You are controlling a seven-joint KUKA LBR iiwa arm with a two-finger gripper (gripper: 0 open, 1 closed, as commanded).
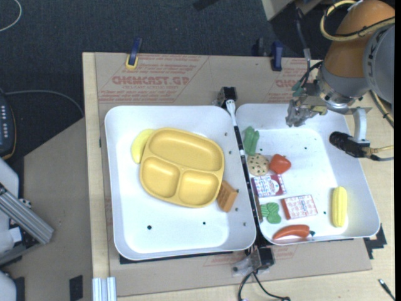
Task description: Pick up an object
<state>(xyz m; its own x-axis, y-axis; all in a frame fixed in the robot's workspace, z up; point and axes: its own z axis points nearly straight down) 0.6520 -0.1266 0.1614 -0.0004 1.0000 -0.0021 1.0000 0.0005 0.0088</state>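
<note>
the gripper (299,118) is hovering at the upper edge of the right bin (360,196) (finger state: cannot tell), the nearest item, a green pickle (250,140), lying lower left, long axis near vertical.

The grey arm (360,36) reaches in from the right, its gripper (299,115) pointing down, nothing between its fingers.

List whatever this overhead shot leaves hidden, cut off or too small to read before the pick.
- Gripper, camera view: dark and small above the right white bin; the state of its jaws is unreadable.
- Flat yellow piece in the left white bin: mostly hidden under the yellow three-compartment plastic tray.
- Red-and-white printed cards: print too small to read.
- Grey-and-orange arm: cut off by the right edge.
</note>
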